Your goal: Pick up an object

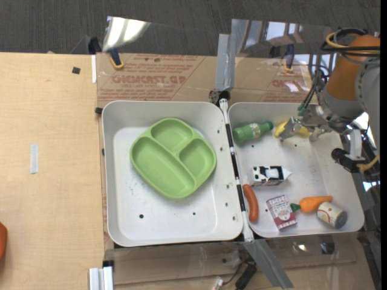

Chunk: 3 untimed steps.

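Observation:
My gripper (294, 127) is low in the far part of the right bin (338, 110), directly over a yellow object (282, 129) that sticks out on both sides of it. Whether the gripper touches the yellow object is unclear. A green bottle (251, 130) lies just left of it. Nearer the front of this bin are a black-and-white milk carton (269, 174), a red sausage (251, 202), a small red box (281, 212), an orange carrot (314, 203) and a can (332, 214).
The left bin (121, 222) holds a green divided plate (173, 157). The grey arm with its orange band (351, 71) comes in from the upper right, above the right bin's far corner. A metal divider (231, 162) separates the bins.

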### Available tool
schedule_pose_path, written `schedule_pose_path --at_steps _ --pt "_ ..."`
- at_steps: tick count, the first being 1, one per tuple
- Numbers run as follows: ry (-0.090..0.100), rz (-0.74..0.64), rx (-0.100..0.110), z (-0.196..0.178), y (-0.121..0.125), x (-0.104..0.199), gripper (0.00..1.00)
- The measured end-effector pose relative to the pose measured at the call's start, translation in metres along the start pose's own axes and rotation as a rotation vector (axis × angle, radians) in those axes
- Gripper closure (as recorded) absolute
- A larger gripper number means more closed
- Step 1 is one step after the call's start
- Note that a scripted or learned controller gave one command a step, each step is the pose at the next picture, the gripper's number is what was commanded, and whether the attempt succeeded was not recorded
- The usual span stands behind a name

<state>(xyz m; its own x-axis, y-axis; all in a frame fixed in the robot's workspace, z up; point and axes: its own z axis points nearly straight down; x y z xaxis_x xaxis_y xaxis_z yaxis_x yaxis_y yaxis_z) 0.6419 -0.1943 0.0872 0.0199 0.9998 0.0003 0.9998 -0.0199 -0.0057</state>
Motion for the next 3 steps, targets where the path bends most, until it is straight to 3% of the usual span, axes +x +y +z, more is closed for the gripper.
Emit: schedule_pose_path --at_steps 1,2,3 --pt "-0.001 -0.013 0.001 0.000 0.016 0.013 0.00" --pt "0.010 -0.052 -0.002 -0.002 -0.015 -0.019 0.00" --pt "-0.001 -0.017 0.000 0.000 0.014 0.017 0.00"
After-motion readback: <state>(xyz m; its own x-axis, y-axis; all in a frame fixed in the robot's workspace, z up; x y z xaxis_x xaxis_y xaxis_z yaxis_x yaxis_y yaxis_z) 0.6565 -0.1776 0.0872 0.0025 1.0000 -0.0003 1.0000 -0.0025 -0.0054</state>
